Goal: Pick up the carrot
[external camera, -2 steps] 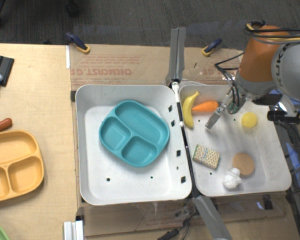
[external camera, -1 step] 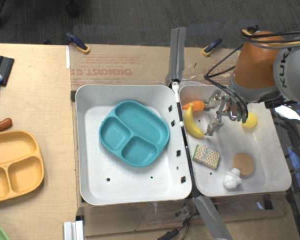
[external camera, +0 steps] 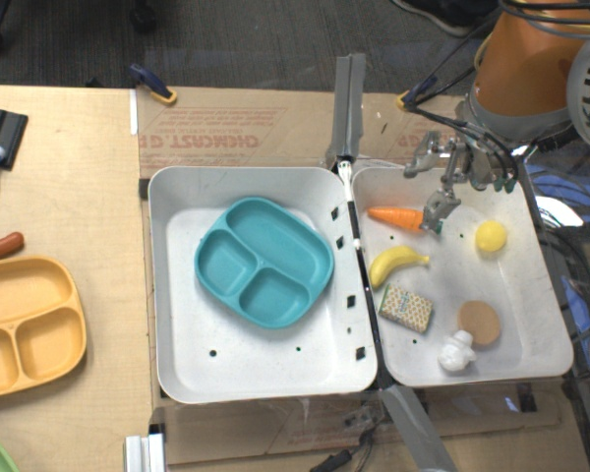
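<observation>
From my feed, the carrot (external camera: 395, 218) lies on its side in the right bin (external camera: 531, 303), up in that bin's far left part, close to the divider between the two bins, with its pointed orange end toward the left and its thicker end toward the right. The claw (external camera: 436, 214) hangs right at that thicker end, low over the bin floor, its tip touching or all but touching the carrot; I cannot tell from this angle whether it is released or clenched, and I do not see the carrot lifted off the floor. Above the claw the grey wrist and the orange band (external camera: 521, 57) of the arm reach in from the upper right. Just in front of the carrot a banana (external camera: 395, 262) curves across the bin floor, and nearer to me, just beside it, sits a small patterned block (external camera: 407, 308). A yellow lemon (external camera: 490, 237) rests to the right of the claw, apart from the carrot. Toward the near right part of the bin I see a brown round disc (external camera: 479, 323) with a small white lump (external camera: 456, 353) touching its near left side. The left bin (external camera: 177, 342) holds a teal divided plate (external camera: 264, 262), set at a tilt in its middle. Out on the counter (external camera: 69, 165) to the left lies an orange divided tray (external camera: 25, 327), with a reddish sausage-shaped thing (external camera: 0, 246) just beyond it.
</observation>
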Robot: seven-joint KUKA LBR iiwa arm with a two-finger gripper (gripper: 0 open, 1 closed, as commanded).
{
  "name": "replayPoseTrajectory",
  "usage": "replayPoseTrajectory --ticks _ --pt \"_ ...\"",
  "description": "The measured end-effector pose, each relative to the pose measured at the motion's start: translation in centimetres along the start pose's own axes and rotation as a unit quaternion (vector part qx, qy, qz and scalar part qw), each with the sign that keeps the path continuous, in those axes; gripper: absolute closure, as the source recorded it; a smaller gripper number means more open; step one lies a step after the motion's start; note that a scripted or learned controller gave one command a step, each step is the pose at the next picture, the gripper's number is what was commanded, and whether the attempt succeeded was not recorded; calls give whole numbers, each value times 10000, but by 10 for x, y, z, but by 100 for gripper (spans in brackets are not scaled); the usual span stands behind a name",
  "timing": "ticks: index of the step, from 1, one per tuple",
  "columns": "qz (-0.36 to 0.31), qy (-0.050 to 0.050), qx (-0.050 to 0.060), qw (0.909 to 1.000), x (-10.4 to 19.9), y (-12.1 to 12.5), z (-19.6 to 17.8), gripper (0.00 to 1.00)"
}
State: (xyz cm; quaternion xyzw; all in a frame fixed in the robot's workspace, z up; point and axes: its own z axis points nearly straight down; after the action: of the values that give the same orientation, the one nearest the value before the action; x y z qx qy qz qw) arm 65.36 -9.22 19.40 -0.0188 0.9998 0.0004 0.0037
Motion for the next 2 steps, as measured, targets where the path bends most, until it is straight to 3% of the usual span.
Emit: replayPoseTrajectory --ticks 1,2 --pt "-758 19 -7 9971 -4 -22 101 0" --pt "-728 -23 -11 9973 -6 -24 90 100"
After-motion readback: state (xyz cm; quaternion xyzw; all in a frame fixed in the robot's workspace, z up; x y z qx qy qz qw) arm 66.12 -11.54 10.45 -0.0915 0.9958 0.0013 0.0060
